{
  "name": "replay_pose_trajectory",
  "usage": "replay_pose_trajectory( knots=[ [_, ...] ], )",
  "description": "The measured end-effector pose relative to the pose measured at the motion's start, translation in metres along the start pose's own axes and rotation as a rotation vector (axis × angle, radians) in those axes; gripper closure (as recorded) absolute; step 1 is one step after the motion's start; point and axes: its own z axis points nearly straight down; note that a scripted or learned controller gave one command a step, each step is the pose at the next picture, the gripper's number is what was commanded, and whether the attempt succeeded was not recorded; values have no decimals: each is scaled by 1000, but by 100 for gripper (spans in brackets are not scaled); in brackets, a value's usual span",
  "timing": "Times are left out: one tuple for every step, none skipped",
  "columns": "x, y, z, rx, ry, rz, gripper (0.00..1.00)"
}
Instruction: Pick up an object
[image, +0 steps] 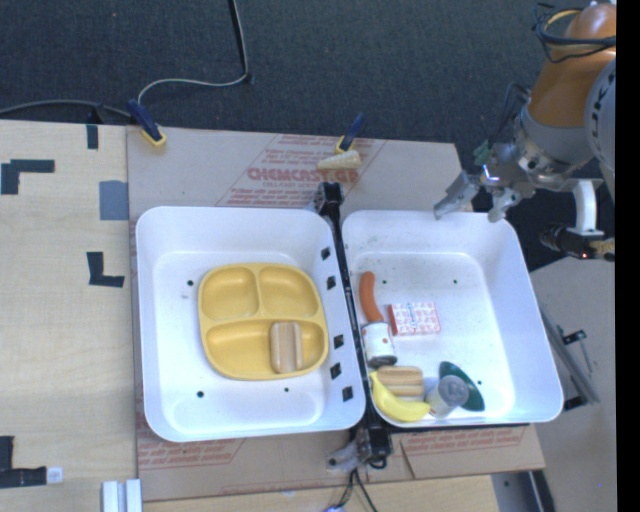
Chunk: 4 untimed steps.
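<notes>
Here, the gripper (478, 201) is seen at the far rim of the right bin (520, 290), its fingers spread wide with nothing between them. No object is held, so the step in hand is judged to be the approach, with the grasp itself not yet begun.

The candidates are all found below and to the left of the gripper, well apart from it. A sausage (369, 297) is laid along the bin's left wall, and just beside it a small patterned box (413, 319) lies flat. Further down, a can (379, 346), a bun (399, 380), a banana (397, 405) and a green lid (462, 388) are crowded together in the near corner (several of them touching). In the left bin (160, 330) a yellow plate (240, 320) is set, with a second bun (286, 346) in one compartment.

For the next move, a target must be chosen and the open fingers brought over it and lowered. The box is judged the easiest choice, since it is clear of its neighbours; the corner cluster would likely be disturbed by a descent.
</notes>
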Motion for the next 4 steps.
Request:
replay_pose_trajectory(
  knots=[
    [27, -56, 156, -2, 1, 0, 0],
    [64, -93, 156, -8, -5, 3, 0],
    [65, -93, 147, -6, -3, 1, 100],
    [119, -175, 59, 1, 2, -1, 100]
  ],
)
